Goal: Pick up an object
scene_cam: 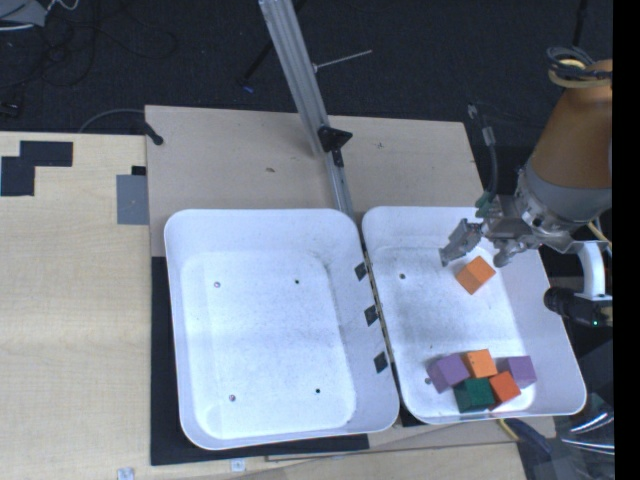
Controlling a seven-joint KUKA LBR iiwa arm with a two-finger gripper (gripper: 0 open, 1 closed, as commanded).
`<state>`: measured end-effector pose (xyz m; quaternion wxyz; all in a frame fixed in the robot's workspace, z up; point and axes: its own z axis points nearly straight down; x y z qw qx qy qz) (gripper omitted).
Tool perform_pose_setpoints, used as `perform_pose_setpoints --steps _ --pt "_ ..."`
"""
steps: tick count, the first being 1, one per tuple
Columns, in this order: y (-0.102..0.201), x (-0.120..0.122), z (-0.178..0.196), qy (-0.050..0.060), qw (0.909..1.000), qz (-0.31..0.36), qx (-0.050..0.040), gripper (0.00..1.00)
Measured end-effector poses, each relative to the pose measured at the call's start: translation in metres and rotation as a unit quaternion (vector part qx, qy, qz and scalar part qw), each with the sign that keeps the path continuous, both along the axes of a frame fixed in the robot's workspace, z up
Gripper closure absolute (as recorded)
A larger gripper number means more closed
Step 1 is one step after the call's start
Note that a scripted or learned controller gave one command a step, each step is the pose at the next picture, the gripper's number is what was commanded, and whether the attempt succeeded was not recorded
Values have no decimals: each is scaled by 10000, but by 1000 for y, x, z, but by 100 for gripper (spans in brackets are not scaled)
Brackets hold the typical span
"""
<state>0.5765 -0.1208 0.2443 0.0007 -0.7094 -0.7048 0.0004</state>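
Orange block sits just under the pincer near the right bin's far edge, apparently gripped between its narrowed fingers for lifting, though contact is hard to confirm. Other blocks cluster at the near edge.

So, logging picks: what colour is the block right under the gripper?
Orange block, just below the gripper; clear in the camera view.

The surface was a pale tan board. Two shallow white bins sat side by side on it toward its near edge: the left bin and the right bin, their inner rims touching. A slanted metal rail rose from the surface's far middle.
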Motion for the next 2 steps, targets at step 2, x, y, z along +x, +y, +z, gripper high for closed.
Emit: perform_pose_setpoints --steps 2 --pt "-89 41 -136 46 10000 23 6 0"
